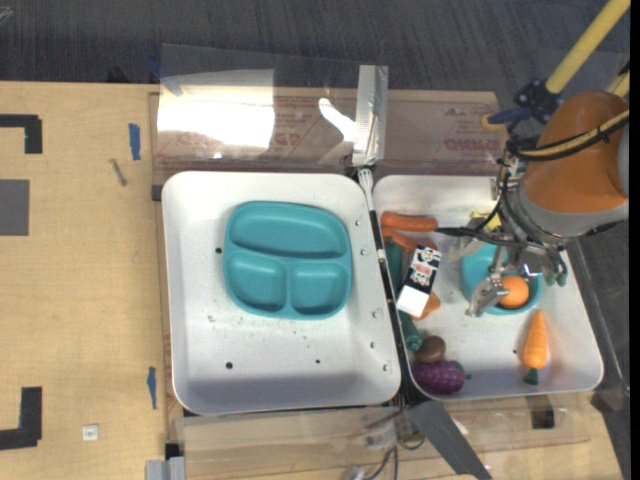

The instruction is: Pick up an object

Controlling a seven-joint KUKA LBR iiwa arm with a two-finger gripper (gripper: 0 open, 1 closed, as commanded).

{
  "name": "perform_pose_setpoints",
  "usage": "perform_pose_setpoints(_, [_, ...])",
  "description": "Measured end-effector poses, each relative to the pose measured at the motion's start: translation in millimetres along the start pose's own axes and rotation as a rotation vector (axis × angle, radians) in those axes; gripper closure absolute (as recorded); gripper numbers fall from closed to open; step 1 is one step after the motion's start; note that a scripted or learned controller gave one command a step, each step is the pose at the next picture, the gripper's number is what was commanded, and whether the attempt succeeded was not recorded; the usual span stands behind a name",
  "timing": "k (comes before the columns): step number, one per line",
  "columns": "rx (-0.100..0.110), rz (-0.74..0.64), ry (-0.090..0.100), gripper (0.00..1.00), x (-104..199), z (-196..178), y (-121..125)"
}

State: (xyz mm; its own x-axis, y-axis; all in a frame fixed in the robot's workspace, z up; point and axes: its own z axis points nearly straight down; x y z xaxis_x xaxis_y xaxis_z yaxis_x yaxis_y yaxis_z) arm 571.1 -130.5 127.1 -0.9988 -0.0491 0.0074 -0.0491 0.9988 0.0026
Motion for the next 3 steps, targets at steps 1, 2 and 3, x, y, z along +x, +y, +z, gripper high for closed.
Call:
perform_pose_setpoints(1, [0.004,0.103,-0.018,0.00,56,39,-58])
perform_pose_setpoints(2, [0.008,0.100,-0.033,1.00,51,25,-57])
perform_pose_setpoints(3, [0.002,0.387,-0.021,1.00,32,-97,-38])
